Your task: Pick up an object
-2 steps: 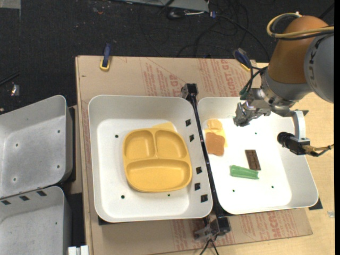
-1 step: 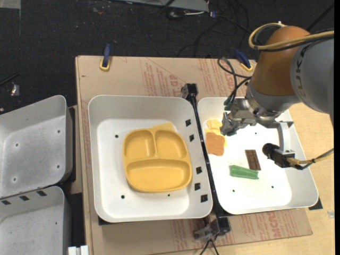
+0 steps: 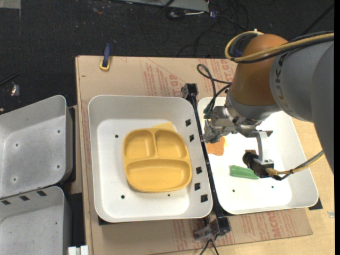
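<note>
Orange flat piece sat in the right bin, tight against its left wall, centre-right of the frame. Gripper hung directly over the piece's upper edge, partly covering it. I couldn't tell from this angle whether the gripper was spread or pressed together. Green piece lay lower in the same bin, just below and right of the orange one, apart from it, slightly angled. Arm came in from the upper right, orange band above the wrist, grey link across that corner. Left bin carried a yellow divided tray, three compartments, lying flat near the bin's middle. Both bins sat side by side with a dark strip between them, on a cardboard-topped table. Blue-handled clamp sat at the table's top-left edge. Two more white bins lay off the table at the left edge of the frame.
</note>
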